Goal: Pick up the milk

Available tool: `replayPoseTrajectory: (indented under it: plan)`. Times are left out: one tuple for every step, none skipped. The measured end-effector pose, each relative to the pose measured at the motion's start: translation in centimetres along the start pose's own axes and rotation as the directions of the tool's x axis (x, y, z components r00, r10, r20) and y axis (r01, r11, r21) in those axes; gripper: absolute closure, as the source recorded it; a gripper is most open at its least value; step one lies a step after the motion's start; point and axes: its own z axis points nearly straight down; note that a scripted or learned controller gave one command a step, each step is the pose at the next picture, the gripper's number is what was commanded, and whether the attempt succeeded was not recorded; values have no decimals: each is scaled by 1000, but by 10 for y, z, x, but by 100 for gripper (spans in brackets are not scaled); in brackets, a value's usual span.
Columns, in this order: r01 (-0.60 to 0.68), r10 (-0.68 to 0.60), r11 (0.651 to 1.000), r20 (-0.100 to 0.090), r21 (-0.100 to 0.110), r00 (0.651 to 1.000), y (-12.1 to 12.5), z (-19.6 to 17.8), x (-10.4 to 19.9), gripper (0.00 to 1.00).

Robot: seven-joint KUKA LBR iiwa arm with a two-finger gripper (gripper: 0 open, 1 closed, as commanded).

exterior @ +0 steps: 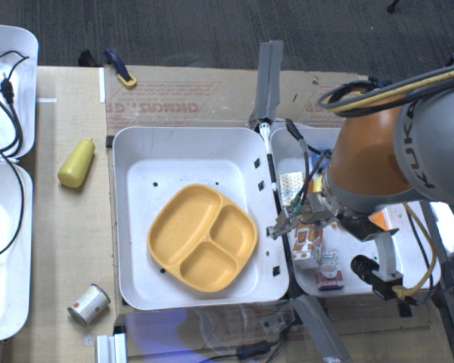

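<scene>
While the pincer (309, 216), its state unclear, hangs low, the milk (307, 243) lies just beneath.

The bench (185, 97) is covered with brown cardboard and bears two white bins: the left bin (129, 225) and, touching it on the right, the right bin (284, 153). Left of the bins lie a yellow squeeze bottle (76, 163) and, nearer the front edge, a small tin can (88, 304) on its side. A blue-and-yellow clamp (119, 69) sits at the far edge.

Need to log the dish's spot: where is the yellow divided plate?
The yellow three-compartment plastic plate lies in the left white bin.
</scene>
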Motion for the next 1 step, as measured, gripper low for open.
replayPoseTrajectory:
  plan:
    - [-15,15,1000,0,0,1000,-1,0,4,0]
